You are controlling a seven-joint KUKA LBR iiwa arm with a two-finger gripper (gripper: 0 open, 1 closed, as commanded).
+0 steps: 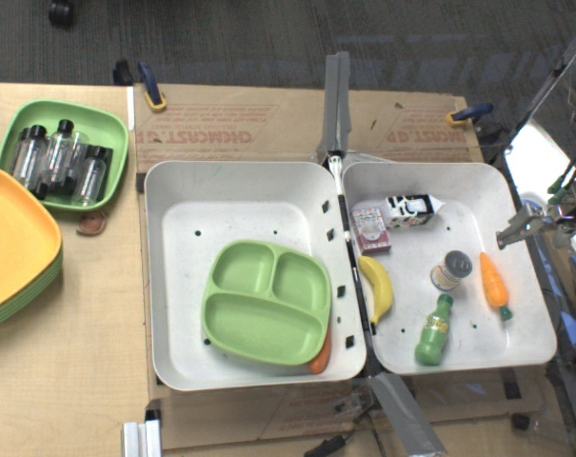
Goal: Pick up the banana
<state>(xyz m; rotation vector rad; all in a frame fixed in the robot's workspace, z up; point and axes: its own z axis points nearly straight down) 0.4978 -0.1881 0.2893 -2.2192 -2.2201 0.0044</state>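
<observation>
While the banana [378, 287] is left ungrasped at nine o'clock in the right bin [530, 346], the hand [521, 227], state unclear, is seen at three o'clock.

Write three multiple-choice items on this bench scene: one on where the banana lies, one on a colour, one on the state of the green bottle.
1. The banana lies in:
A. the right bin, at its left wall
B. the divided plate
C. the small green tray

2. The divided plate is:
A. orange
B. green
C. white

3. The green bottle is:
A. upright
B. lying on its side
C. in the gripper

Key: 1 A, it lies along the wall by the divider. 2 B, pale green throughout. 3 B, it lies flat on the bin floor.
</observation>
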